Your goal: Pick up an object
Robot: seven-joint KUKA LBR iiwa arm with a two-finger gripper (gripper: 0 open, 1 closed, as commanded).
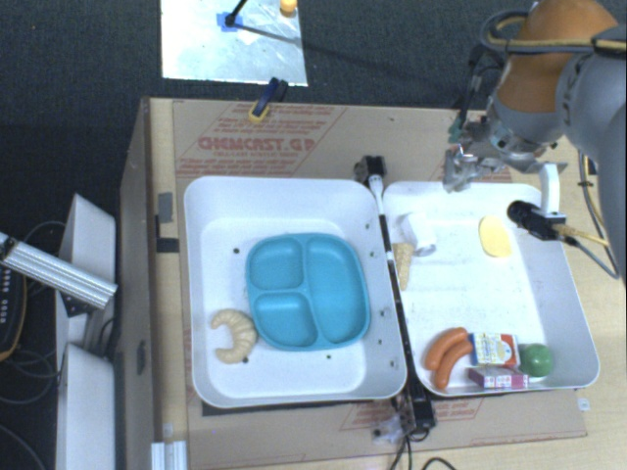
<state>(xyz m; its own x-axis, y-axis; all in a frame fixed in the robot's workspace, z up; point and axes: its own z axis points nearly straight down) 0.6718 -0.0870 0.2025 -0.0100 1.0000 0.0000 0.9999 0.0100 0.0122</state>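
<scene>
Sausages [446, 353], a carton [493, 350] and a green ball [536, 359] crowd the right bin's [563, 292] six o'clock edge, so a grab there could catch two things or slip. A lemon slice [496, 236] lies at one o'clock, flat, easy to skid. At twelve o'clock the claw [458, 176] hangs over the rim and could strike it; I cannot tell its state.

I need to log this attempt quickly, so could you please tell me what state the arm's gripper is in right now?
Gripper: cannot be told; it hangs over the far edge of the right shallow white bin, with nothing seen in its grasp.
</scene>
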